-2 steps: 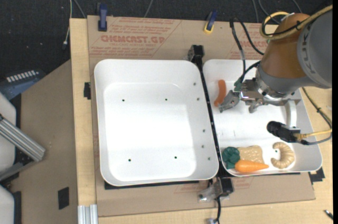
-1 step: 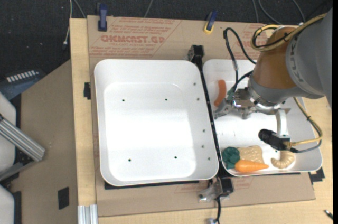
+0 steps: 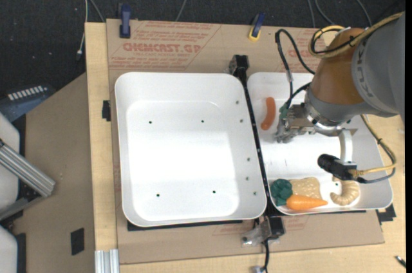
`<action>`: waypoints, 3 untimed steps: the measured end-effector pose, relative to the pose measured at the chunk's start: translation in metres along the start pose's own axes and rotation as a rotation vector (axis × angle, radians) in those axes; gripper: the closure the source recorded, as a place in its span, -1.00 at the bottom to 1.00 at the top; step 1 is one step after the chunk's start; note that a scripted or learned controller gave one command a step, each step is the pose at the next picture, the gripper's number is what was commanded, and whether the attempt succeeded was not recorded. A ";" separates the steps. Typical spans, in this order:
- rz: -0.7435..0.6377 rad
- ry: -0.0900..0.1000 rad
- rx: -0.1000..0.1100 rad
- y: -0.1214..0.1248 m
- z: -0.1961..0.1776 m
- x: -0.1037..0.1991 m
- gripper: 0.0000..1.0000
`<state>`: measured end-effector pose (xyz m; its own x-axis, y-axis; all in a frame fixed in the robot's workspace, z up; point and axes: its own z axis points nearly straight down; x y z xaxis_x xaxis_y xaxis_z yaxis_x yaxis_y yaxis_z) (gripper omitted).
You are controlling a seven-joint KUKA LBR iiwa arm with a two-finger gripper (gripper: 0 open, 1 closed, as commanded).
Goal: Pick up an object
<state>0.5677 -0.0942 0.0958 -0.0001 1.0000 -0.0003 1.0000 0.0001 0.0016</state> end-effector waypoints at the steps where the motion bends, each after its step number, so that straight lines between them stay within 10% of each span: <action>1: 0.000 0.000 -0.005 0.001 -0.063 0.001 1.00; 3: 0.000 0.000 0.001 0.007 -0.128 0.000 1.00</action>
<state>0.5748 -0.0939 0.2240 -0.0003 1.0000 0.0001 1.0000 0.0003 0.0008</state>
